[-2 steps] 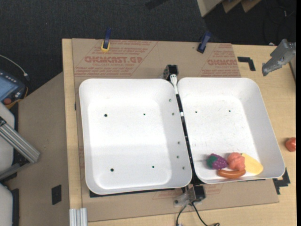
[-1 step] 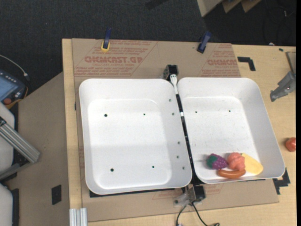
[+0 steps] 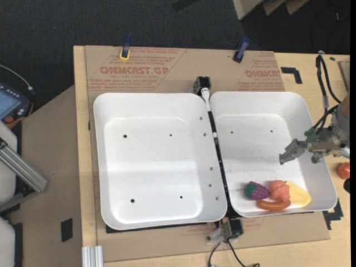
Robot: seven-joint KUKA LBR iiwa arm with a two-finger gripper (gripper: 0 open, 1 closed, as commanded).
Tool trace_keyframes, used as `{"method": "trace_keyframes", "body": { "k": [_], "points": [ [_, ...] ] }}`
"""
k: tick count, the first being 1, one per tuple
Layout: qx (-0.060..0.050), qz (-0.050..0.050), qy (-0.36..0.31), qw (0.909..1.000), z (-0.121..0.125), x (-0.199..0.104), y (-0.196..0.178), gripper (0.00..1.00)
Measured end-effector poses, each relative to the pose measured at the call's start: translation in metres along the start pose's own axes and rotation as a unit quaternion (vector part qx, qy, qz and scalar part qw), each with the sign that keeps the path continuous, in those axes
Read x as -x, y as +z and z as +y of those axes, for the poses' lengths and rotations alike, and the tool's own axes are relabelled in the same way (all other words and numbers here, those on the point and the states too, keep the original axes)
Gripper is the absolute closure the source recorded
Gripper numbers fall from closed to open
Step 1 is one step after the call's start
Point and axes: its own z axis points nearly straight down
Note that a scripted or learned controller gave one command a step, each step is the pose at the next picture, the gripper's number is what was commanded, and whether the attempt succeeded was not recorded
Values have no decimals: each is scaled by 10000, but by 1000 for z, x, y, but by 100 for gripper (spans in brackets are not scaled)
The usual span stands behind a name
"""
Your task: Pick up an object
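At the near edge of the right bin [image 3: 267,107], toward its near-right corner, four small toy foods lie huddled and touching: a yellow piece [image 3: 301,196], an orange-red lumpy piece [image 3: 280,189], an orange sausage [image 3: 273,205] and a purple grape bunch [image 3: 256,191]. They look like light, stiff, smooth plastic, likely slippery; the grape bunch, at the cluster's open left end, seems easiest to pinch across. The gripper [image 3: 289,154] hangs over the bin's right side; I cannot tell its spread. The cardboard's far edge reads "CHEMCAST G.P".
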Motion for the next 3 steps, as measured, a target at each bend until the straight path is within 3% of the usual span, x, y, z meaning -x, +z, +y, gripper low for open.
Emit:
{"method": "trace_keyframes", "body": {
  "k": [1,2,3],
  "points": [
    [179,-38,-41,9998,2,-35,-161,0],
    [184,-38,-32,9998,-2,-62,-303,0],
    [114,-36,-18,9999,-1,-62,-305,100]
  ]
}}
